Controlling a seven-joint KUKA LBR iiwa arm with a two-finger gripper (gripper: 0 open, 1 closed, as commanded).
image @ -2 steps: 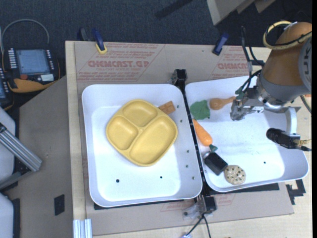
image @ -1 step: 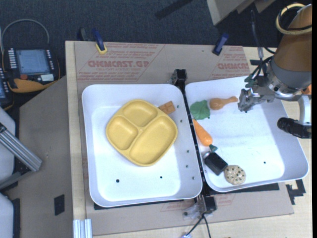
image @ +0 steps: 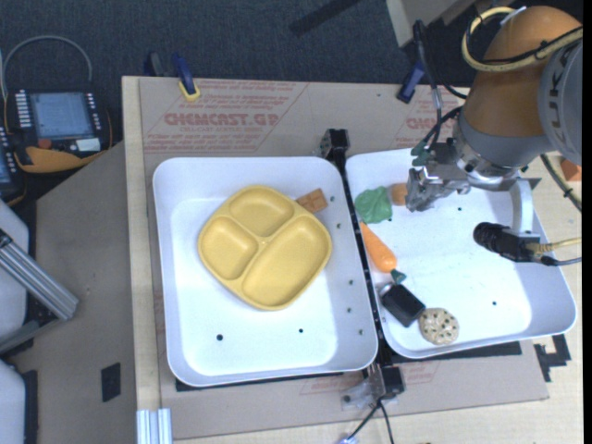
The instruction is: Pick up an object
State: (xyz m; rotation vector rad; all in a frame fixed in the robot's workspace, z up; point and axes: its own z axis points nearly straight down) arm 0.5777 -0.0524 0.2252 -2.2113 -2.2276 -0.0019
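1. Camera view, looking down at a slant: two shallow white bins side by side on a brown board, left bin (image: 185,276) and right bin (image: 518,294), touching along a shared middle edge.
2. In the left bin: a yellow divided plate (image: 265,246) with three compartments, lying flat near the bin's middle; a small brown block (image: 313,200) just beside the plate's upper right rim, close to the divider.
3. In the right bin, along its left side: a green leafy piece (image: 374,203) near the top, an orange carrot (image: 377,248) lying slantwise just below it, a small black block (image: 402,303) lower down, and a round speckled cookie (image: 438,326) just beside that block, near the bin's front rim.
4. A small orange piece (image: 398,192) between the green leafy piece and the gripper, partly hidden.
5. Reaching in from the right: grey arm with an orange band (image: 523,63), wrist over the upper part of the right bin.
6. Gripper (image: 421,197) low over the bin floor, just right of the green leafy piece and the orange piece; fingers too dark and small to read, so cannot tell whether spread or pressed together, and nothing seen between them.
7. A black cylindrical part (image: 504,240) on the arm's side, above the bin's right half.
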